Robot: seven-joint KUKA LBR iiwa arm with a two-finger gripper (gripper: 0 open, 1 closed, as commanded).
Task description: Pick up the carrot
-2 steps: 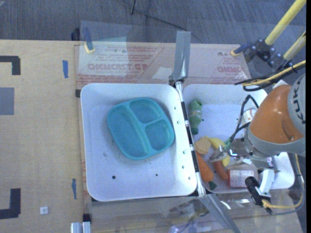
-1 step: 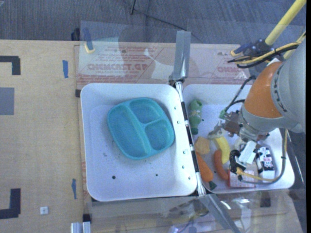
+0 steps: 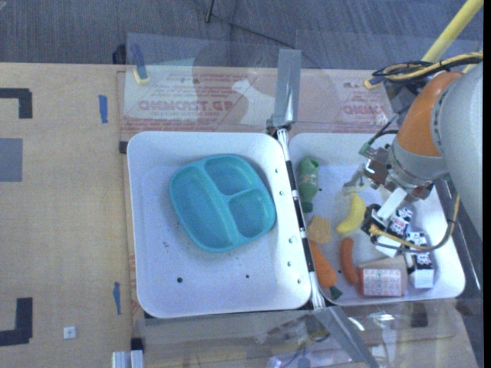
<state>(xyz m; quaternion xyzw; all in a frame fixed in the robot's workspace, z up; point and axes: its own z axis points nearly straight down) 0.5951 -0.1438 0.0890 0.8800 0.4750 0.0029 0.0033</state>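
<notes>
Carrot (image 3: 323,265) lies in the right bin (image 3: 337,186), along its left wall toward the front, just beside a red sausage (image 3: 347,259). I see the hand (image 3: 370,169) over the same bin, farther back, above the banana (image 3: 353,215) and apart from the carrot. I cannot tell whether the hand is apart or together.

Robotics lab: taped wooden bench (image 3: 61,228), 2 white bins (image 3: 153,271) (image 3: 334,184), KUKA arm (image 3: 426,129), carpet floor (image 3: 77,14).
</notes>
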